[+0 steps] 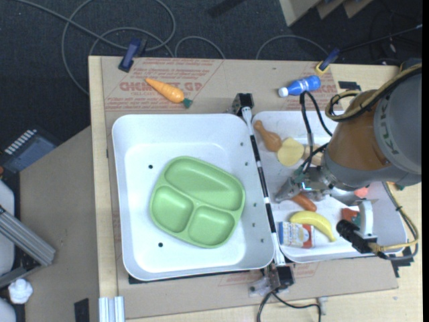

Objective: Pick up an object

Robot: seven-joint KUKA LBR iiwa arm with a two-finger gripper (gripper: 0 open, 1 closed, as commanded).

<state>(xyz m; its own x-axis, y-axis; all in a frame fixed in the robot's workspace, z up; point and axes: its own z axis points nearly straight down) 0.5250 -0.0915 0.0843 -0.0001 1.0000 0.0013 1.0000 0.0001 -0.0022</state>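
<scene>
Looked down at a slant on a bench (100,180) bearing two white bins side by side. Held, in the left bin (127,146), a green three-part tray (198,203) lying flat near the middle. Reached in from the right with a grey arm (365,146), its orange band just above the wrist, hanging over the right bin (395,237). Sat low with the gripper (295,192) near that bin's left wall, right over a small orange-red piece (306,200); could not tell whether open or closed, nor whether touching the piece. Lay just in front of the gripper: a banana (315,221), and beside it a small carton (295,234). Lay behind the gripper: a brown pear-shaped toy (268,138) touching a pale yellow round one (290,151). Showed a red bit (348,215) right of the banana. Rested outside the bins, on the bench's far side: a carrot (167,90) behind the left bin and a blue and white bottle (299,86) behind the right one.
</scene>
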